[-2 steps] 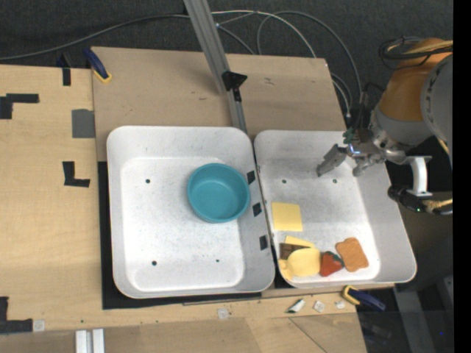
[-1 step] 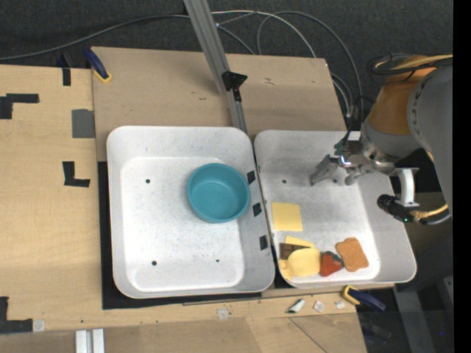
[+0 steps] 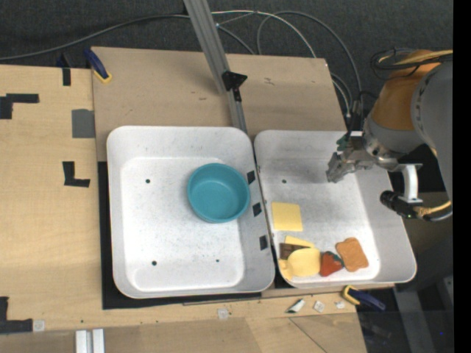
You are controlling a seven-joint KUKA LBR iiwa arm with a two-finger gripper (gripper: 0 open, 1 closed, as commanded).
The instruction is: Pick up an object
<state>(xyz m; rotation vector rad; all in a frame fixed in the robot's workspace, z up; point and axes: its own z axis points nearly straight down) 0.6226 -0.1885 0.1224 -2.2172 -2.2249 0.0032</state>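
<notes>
Clutter at the near edge of the right bin (image 3: pixel 313 147): yellow piece (image 3: pixel 302 262), red piece (image 3: pixel 330 264) and orange piece (image 3: pixel 353 254), packed close. Better to target the yellow square (image 3: pixel 287 216) lying alone mid-bin, descending squarely over its centre. Farther back, gripper (image 3: pixel 342 166) above bare bin floor, spread or closed impossible to tell.

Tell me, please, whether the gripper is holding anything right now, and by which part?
Nothing is held: the gripper hangs over bare floor in the right bin, apart from the yellow square and other pieces.
</notes>
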